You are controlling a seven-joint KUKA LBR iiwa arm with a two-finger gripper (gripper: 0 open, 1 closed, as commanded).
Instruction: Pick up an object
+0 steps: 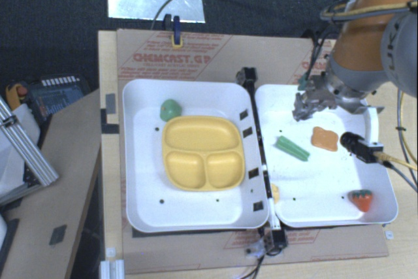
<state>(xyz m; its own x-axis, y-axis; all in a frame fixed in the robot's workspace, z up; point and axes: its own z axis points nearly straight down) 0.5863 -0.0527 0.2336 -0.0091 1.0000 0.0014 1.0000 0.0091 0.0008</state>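
In the right bin (pixel 385 206) lie a green bean-like stick (pixel 292 147), an orange flat piece (pixel 324 138) and a red strawberry-like toy (pixel 362 198) at the front right corner. A small yellow bit (pixel 275 192) peeks out at that bin's front left edge. My gripper (pixel 302 112) hangs over the back part of the right bin, above and behind the green stick, with nothing seen between its fingers. The left bin (pixel 140 206) holds a yellow divided tray (pixel 203 151) and a small green round object (pixel 170 109) behind it.
A black divider with clips (pixel 255 140) runs between the two bins. A cardboard sheet (pixel 196 52) lies under the bins. A grey device (pixel 55 98) and a metal rail (pixel 26 147) sit off the bench to the left.
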